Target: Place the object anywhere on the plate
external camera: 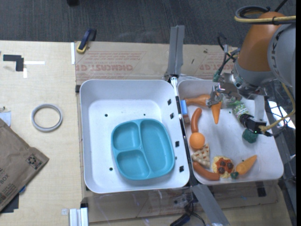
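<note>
Here the gripper (217,98) hung over the right bin (270,171), its fingers pinching the top of a toy carrot (216,112) that pointed tip-down, apparently lifted clear of the bin floor. The blue three-part plate (141,148) lay bare in the left bin (94,126), well apart. The step in hand was judged the carry after pick-up; the next move called for travel leftward over the divider (181,126) and release above any compartment.
</note>
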